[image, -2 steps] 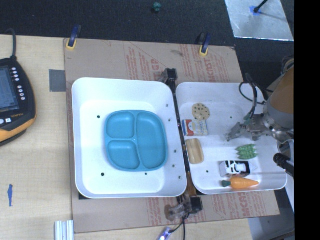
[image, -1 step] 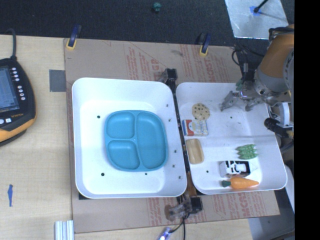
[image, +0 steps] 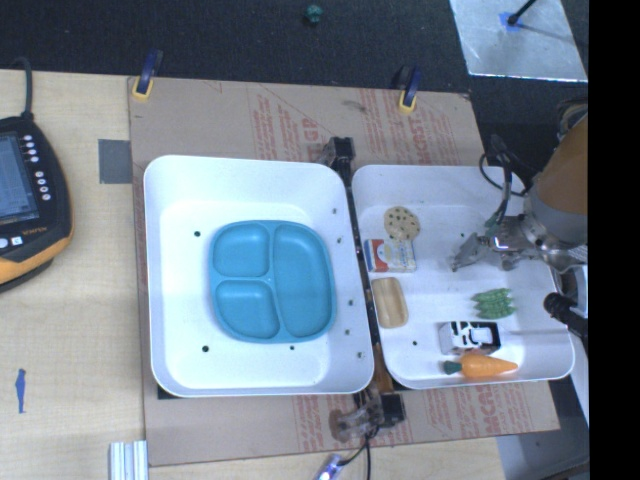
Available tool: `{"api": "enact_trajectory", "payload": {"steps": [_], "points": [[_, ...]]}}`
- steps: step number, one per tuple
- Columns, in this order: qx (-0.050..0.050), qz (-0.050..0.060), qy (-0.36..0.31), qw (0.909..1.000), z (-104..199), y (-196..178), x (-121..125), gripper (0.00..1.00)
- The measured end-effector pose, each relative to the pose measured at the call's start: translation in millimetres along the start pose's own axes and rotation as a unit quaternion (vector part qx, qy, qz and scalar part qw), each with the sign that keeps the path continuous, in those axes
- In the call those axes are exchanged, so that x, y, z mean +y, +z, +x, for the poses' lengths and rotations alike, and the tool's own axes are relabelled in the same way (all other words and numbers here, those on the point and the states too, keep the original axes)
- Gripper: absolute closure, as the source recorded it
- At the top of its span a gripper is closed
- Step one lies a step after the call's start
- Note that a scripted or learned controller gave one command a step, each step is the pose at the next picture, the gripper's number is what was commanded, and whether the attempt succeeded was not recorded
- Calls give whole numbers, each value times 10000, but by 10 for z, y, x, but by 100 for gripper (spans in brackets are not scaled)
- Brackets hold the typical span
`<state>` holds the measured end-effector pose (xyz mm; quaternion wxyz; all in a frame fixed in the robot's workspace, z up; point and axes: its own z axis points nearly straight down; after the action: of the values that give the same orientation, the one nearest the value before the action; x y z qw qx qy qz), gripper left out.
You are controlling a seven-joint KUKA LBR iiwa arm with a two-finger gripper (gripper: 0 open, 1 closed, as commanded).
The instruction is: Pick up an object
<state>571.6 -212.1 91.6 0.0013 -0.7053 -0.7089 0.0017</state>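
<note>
End effector (image: 470, 256) low inside right bin (image: 440, 190), fingers spread, gripping nothing; cookie (image: 401, 222) to its left, green toy (image: 493, 303) below-right. Package writing unreadable.

Green leafy toy (image: 493, 303) lies in right bin (image: 430, 183).

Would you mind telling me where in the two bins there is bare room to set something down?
In the left bin, free floor rings the blue divided plate, widest above it. The right bin is crowded: cookie, carton, bread, green toy, carrot. Its barest patch lies between bread and green toy, below the end effector.
</note>
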Motion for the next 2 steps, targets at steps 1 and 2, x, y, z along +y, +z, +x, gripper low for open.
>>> {"api": "enact_trajectory", "payload": {"steps": [1,2], "points": [[5,-1,2,10000,25,5,-708,0],[-4,2,-11,10000,13,-99,-705,100]]}}
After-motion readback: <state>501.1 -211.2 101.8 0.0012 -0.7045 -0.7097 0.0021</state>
